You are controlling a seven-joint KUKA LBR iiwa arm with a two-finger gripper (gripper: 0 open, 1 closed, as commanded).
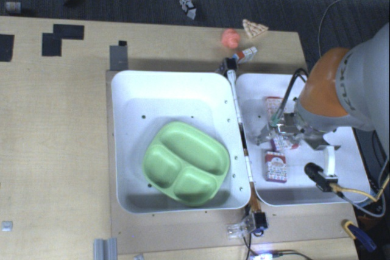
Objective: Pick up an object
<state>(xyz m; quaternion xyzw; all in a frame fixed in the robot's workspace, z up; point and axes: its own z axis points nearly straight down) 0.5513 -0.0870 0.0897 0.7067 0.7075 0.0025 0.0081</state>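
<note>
The right bin (347, 149) holds a small red-and-white box (276, 167) near its front left. A pale red-printed packet (272, 105) lies farther back. My gripper (277, 132) hangs low over the bin's left part, between these two, just behind the box. Another bit of red and white (281, 144) peeks out right under the gripper, and I cannot tell whether it is touched or held. In the left bin (131, 100), a green divided plate (186, 161) lies tilted towards the front.
Behind the bins, an orange ball (230, 38), a wedge-shaped toy (254, 28) and a small tube (244, 55) lie on the bench. The wall between the bins (237, 125) runs just left of the gripper. The arm (341, 91) covers the right bin's back right.
</note>
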